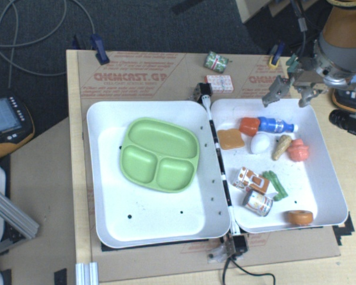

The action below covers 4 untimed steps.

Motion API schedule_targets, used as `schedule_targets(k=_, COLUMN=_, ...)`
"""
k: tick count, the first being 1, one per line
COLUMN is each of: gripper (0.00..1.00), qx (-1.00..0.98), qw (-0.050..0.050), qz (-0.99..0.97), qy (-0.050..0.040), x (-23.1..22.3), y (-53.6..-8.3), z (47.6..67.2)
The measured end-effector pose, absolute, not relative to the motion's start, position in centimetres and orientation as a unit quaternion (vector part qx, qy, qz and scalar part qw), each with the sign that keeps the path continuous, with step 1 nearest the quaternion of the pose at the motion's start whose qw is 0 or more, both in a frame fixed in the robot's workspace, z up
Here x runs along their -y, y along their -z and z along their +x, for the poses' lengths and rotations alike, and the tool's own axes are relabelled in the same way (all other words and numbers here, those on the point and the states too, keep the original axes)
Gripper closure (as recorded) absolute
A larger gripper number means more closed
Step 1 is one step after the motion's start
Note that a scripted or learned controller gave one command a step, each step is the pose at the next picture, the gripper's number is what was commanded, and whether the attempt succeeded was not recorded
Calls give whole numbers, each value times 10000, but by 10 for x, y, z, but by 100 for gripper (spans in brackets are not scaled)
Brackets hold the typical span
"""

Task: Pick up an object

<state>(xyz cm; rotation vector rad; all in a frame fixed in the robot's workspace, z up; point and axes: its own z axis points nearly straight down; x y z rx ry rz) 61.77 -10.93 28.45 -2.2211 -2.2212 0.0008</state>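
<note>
My gripper [289, 96] hangs above the far edge of the right bin [331, 177], open, with nothing between its fingers. Just in front of it in the bin lie a blue bottle [276, 125] and a red-orange piece [248, 126]. Nearby are a white egg [260, 143], a brown toast slice [230, 139], a tan piece [280, 147] and a pink fruit [298, 151]. Toward the front lie a snack box [252, 181], a green pod [277, 184], a small can [258, 203] and an orange roll [300, 217].
The left bin [107, 206] holds a green divided plate [160, 154]. Behind the bins, on the cardboard, sit a small green can [216, 61] and a little box [219, 83]. Blue clamps [99, 48] grip the board's far edge. A black clip [203, 91] joins the bins.
</note>
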Motion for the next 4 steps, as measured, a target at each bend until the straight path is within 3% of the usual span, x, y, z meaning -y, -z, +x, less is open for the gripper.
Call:
schedule_targets(k=1, gripper=0, qx=7070, qw=11, qz=-7073, qy=-9, x=117, y=-196, z=643)
schedule_targets(k=2, gripper=0, qx=7083, qw=-92, qz=-7058, qy=60, x=133, y=-104, z=671)
schedule_targets(k=3, gripper=0, qx=7074, qw=10, qz=-7068, qy=-6, x=124, y=-85, z=659)
schedule_targets(k=4, gripper=100, qx=7073, qw=0, qz=-7069, qy=2, x=124, y=-95, z=660)
